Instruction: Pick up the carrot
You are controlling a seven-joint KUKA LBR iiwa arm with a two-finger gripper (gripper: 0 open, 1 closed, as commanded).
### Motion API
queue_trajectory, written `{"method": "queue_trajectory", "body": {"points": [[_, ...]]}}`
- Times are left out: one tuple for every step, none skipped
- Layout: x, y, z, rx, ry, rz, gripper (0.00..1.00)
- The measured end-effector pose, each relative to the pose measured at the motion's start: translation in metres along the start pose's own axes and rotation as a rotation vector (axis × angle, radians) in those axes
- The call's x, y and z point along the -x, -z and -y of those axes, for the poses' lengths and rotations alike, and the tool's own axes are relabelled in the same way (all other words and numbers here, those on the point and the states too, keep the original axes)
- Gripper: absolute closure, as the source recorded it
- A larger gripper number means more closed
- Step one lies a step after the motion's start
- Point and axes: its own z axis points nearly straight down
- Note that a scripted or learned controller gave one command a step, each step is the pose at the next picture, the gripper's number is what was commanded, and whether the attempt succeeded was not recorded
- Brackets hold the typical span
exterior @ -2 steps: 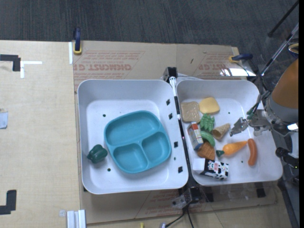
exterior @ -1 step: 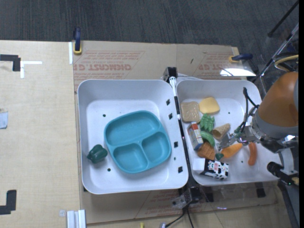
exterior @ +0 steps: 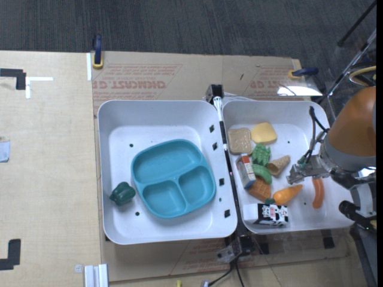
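The orange carrot lies in the right bin near its front wall, tip pointing right. My gripper hangs just above and behind it, reaching in from the right under the grey and orange arm. It is open with nothing between its fingers. The carrot is apart from the gripper and rests on the bin floor.
Around the carrot lie a red sausage, an orange wedge, a green vegetable, a cow-pattern carton, toast and a yellow piece. The left bin holds a teal divided plate and a green pepper.
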Motion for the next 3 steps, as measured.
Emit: {"method": "queue_trajectory", "body": {"points": [[0.0, 0.0, 0.0, 0.0, 0.001, 0.0, 0.0], [-0.045, -0.014, 0.022, -0.017, 0.151, -0.018, 0.0], [-0.044, -0.005, 0.02, -0.013, 0.144, -0.016, 1.0]]}}
